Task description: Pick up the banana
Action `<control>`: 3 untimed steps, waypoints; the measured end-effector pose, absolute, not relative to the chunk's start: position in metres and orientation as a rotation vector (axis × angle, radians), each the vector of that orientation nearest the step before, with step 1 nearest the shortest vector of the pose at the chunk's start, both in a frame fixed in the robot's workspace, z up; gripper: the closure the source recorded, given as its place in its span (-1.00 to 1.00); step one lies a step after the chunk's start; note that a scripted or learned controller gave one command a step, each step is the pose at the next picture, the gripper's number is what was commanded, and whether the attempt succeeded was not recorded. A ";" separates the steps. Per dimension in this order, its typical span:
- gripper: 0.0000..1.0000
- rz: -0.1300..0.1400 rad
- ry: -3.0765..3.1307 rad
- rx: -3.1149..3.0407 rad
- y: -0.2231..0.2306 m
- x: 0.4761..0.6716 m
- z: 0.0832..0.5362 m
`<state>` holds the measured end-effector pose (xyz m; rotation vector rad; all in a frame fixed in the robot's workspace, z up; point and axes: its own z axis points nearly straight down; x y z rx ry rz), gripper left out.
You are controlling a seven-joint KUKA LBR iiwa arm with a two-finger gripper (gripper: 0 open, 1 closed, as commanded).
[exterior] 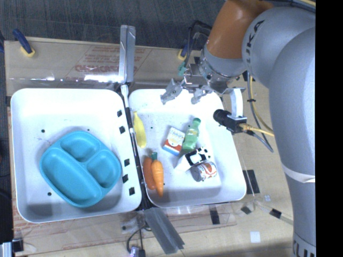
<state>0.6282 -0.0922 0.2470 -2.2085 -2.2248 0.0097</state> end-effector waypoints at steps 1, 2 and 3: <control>-1.00 0.009 -2.347 -2.078 -0.044 0.639 0.188; -1.00 0.006 -2.368 -2.058 -0.036 0.644 0.221; -1.00 0.008 -2.430 -1.981 -0.026 0.634 0.188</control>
